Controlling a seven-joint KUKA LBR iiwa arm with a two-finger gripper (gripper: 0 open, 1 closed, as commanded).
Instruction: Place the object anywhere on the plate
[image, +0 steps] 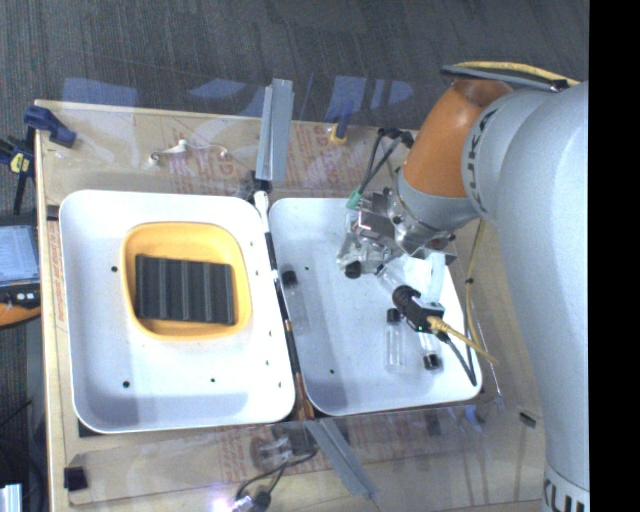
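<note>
1. The grey arm (530, 250) with its orange band (450, 135) rises closest to the camera, on the view's right. It bends down over the right bin and ends in the gripper.
2. The bench (120, 150) lies under everything and stretches away from the gripper on all sides.
3. The left bin (90, 380), white and shallow, sits well off to the view's left of the gripper, past the divide between the bins.
4. The right bin (330, 370) lies directly under the gripper, which hangs over its far half.
5. The yellow plate (185, 238) rests in the middle of the left bin, well apart from the gripper, to its left in the view.
6. A dark ribbed slab (185, 290) lies flat on the plate and covers most of its centre, away from the gripper.
7. The gripper (360, 255) points down toward the floor of the right bin. Whether it is wide or narrow cannot be told, and nothing can be seen held in it.
8. A clear tube (397, 350) lies on the right bin's floor, near the gripper on its near side and a little to the view's right, not on the plate.
9. A small black piece (432, 361) lies just beside the clear tube, on the side away from the gripper.
</note>
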